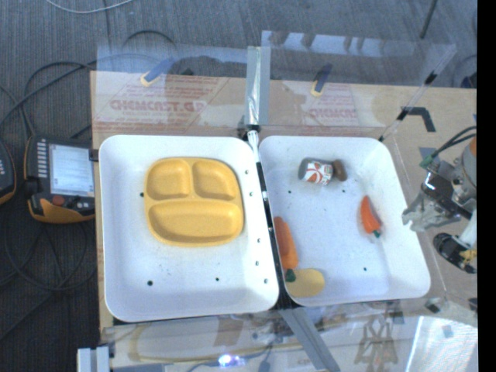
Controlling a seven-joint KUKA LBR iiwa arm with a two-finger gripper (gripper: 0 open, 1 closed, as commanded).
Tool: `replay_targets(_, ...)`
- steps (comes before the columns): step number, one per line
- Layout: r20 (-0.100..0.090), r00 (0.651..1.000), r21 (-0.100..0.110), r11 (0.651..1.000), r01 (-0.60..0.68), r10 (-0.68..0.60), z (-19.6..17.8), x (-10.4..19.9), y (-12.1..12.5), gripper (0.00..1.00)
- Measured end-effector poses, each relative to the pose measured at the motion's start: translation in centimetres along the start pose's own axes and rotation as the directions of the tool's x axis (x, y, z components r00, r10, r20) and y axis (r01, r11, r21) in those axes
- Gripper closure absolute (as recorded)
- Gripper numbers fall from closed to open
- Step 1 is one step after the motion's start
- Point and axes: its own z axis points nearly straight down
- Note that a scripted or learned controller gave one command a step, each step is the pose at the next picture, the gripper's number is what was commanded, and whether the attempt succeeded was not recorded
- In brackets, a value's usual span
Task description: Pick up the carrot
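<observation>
A: Well, the right bin (403, 196) holds a carrot (370, 215) at three o'clock and a second carrot (286, 242) at seven, against the wall.

B: The claw (422, 211) hangs outside at three; I can't tell its state. That wall could block a grasp.

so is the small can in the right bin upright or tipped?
Tipped. The can lies on its side on the right bin floor, its label facing up, a dark object against one end.

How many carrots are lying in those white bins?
2, both in the right bin: one carrot lies along its left wall, just above a yellow piece; the other carrot lies near its right wall. None seems hidden.
</observation>
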Motion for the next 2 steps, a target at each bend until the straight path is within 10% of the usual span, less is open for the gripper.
replay_targets(2, 0.005, 0.995, 0.000, 0.995, -0.098, 0.098, 0.33, -0.61, 0.28, 1.00)
